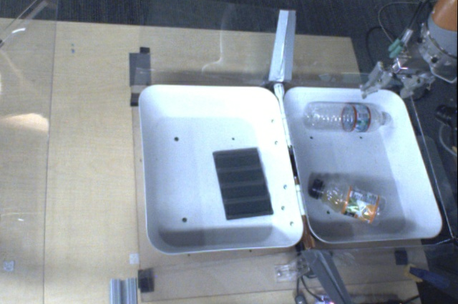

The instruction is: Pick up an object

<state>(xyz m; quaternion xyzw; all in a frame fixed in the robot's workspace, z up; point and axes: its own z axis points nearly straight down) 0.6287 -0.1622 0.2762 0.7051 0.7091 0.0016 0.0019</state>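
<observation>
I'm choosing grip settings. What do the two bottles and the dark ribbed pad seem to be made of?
The upper bottle looks like clear thin plastic: the bin floor shows through it around a printed label. The lower bottle also seems clear plastic, with a dark cap and orange-yellow label or contents. The ribbed pad in the left bin looks matte black, perhaps rubber or foam; its ridges catch little shine.

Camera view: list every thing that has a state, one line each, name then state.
Clear plastic bottle: lying on its side at the far end of the right bin, label near its cap end.
Bottle with orange label: lying on its side, dark cap toward the left bin.
Black ridged pad: lying flat in the left bin.
Gripper: above the right bin's far rim, holding nothing.
</observation>
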